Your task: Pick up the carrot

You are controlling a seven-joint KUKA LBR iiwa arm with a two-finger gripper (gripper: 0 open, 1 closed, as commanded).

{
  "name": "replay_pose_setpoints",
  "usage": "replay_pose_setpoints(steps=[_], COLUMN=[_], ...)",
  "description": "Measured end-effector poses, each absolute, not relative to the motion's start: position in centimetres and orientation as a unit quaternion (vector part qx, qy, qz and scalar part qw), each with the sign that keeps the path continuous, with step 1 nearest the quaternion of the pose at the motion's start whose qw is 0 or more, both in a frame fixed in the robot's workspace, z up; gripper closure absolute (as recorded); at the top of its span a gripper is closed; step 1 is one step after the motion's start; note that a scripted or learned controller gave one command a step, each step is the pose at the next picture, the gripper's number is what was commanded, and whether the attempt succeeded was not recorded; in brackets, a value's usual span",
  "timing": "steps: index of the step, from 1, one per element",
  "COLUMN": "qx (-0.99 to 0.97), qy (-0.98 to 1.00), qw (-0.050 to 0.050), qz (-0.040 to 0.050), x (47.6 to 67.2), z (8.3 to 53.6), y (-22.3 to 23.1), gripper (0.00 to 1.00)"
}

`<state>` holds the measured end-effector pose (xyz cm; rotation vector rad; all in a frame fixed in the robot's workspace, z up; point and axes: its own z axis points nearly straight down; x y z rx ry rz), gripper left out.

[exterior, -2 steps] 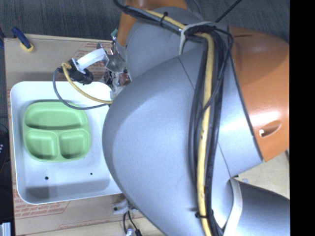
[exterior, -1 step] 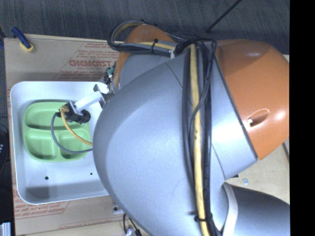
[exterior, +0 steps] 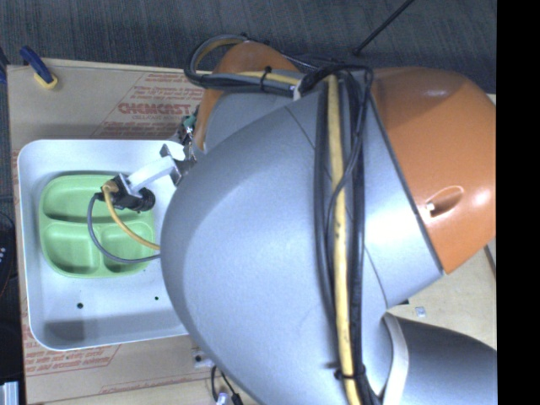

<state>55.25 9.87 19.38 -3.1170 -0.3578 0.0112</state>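
The grey arm (exterior: 287, 251) with its orange band (exterior: 439, 167) covers most of the camera view and hides the right bin. The gripper and the carrot are hidden behind the arm. In the left white bin (exterior: 51, 310) lies a green divided tray (exterior: 72, 226). A black connector (exterior: 135, 197) with grey and yellow cables hangs over the tray's right part.
Brown cardboard (exterior: 101, 91) lies under the bins at the back. A blue and yellow clamp (exterior: 38, 67) sits at the cardboard's far left corner. Cables (exterior: 337, 226) run down the arm's body. The bin's near part shows a bare white floor.
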Motion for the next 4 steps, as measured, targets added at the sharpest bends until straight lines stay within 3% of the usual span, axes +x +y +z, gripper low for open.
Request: replay_pose_setpoints(steps=[1, 2, 3, 4], qx=[-0.994, -0.993, -0.993, -0.993], qy=[-0.105, -0.121, -0.12, -0.116], qw=[0.0, 0.0, 0.002, 0.002], qz=[0.0044, 0.001, 0.0035, 0.0032], x=[61.6, 64.9, 61.3, 55.3], z=[9.0, 31.4, 26.1, 25.4], y=[10.9, 7.2, 2.4, -4.7], gripper=[0.0, 0.0, 0.0, 0.0])
